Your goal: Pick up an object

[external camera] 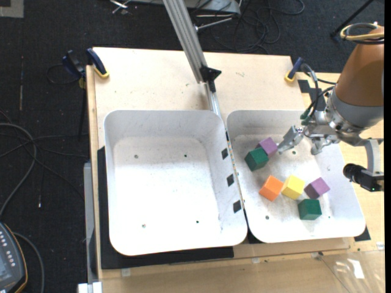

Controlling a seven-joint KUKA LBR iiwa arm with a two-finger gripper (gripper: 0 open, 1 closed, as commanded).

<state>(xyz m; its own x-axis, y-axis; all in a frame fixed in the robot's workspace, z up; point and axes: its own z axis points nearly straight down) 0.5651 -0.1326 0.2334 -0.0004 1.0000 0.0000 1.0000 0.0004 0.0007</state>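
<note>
Several small cubes lie in the right bin (348, 224). A light purple cube (267, 146) touches a dark green cube (256, 159) near the bin's left wall. Nearer the front, an orange cube (271, 188), a yellow cube (293, 187) and a darker purple cube (316, 188) form a row, with a second green cube (310, 209) just in front of them. My gripper (302, 144) hangs over the back of the right bin, just right of the light purple cube. It is open, with nothing between its fingers.
The left bin (122, 163) sits beside the right one, and their walls meet in the middle. A slanted metal pole (186, 32) rises from behind the bins. Clamps (98, 66) hold the board's back corners.
</note>
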